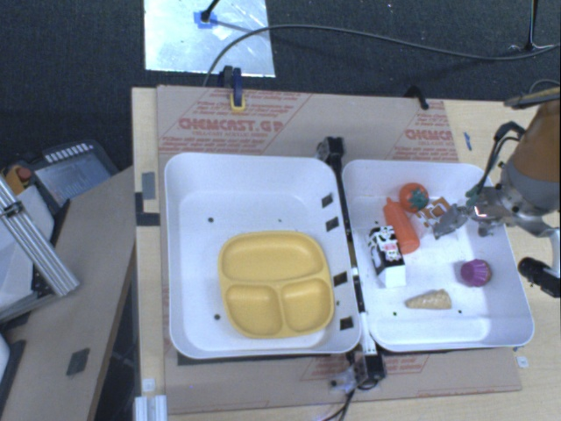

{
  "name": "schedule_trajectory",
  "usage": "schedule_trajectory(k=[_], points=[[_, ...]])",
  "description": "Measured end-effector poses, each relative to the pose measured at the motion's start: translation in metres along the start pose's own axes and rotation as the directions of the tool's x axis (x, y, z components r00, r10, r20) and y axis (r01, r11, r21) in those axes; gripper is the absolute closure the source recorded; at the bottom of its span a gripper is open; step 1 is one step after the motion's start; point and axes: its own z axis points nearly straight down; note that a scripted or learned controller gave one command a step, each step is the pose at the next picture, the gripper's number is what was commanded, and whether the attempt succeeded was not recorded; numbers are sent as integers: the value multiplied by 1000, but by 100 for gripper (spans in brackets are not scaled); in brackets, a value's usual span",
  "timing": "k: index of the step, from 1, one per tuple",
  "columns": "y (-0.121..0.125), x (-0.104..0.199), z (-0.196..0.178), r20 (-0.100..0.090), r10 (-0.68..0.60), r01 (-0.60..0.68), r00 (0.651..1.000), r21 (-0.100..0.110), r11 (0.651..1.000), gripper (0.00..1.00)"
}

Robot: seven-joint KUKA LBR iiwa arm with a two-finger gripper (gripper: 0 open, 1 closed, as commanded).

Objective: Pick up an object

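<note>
The right bin (504, 323) holds several small toys. An orange round fruit with a green top (414, 195) lies near its back. An orange carrot-like piece (401, 224) lies just below the fruit. A black-and-white cow-patterned carton (386, 254) rests beside the bin's left wall. A purple cup-shaped item (475, 273) and a tan cone (429, 301) lie toward the front. My gripper (454, 221) hangs over the bin's middle right, just right of the fruit and carrot, above the purple item. Nothing visibly sits in it.
The left bin (193, 191) carries a yellow divided plate (275, 282). A black clip strip (337, 226) runs along the seam between the bins. Cables cross the dark floor at the back. A grey device (74, 172) sits on the side table at left.
</note>
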Motion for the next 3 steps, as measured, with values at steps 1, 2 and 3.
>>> schedule_trajectory(k=[1,2,3], points=[[-7,7,47,0,1,-1,1000,1,1000,0],[-6,7,72,1,1,-1,1000,-2,1000,0],[-5,7,61,2,2,-2,1000,-5,1000,100]])
